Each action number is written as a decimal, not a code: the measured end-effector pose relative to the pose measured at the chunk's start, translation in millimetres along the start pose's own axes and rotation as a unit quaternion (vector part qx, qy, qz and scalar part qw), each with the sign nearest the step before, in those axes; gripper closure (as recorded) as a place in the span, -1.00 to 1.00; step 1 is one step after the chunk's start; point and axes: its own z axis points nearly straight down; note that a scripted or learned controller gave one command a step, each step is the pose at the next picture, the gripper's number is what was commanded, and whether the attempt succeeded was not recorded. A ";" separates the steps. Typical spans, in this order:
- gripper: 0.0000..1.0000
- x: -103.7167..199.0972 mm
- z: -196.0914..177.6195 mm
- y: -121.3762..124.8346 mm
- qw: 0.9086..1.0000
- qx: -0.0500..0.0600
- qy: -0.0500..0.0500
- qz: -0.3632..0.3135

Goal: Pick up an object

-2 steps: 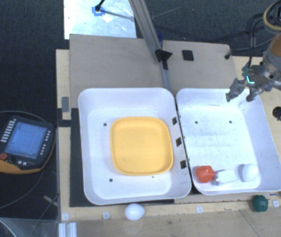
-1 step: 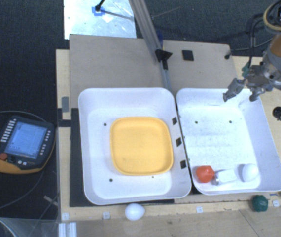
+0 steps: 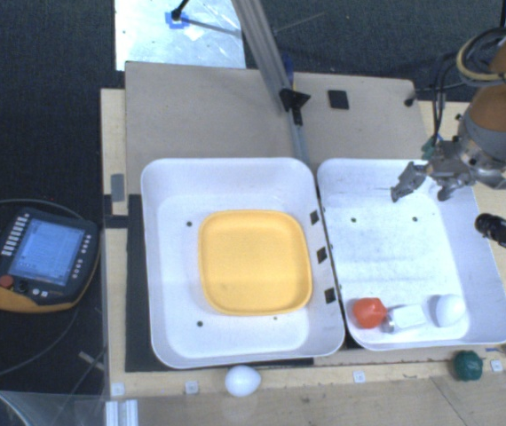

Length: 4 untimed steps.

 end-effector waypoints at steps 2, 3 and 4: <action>-1.00 -9.5 95.3 6.6 1.000 0.000 0.000 0.000; 1.00 -9.3 82.4 8.1 1.000 -0.002 0.000 0.000; 1.00 -6.4 32.5 0.1 1.000 -0.004 -0.001 0.000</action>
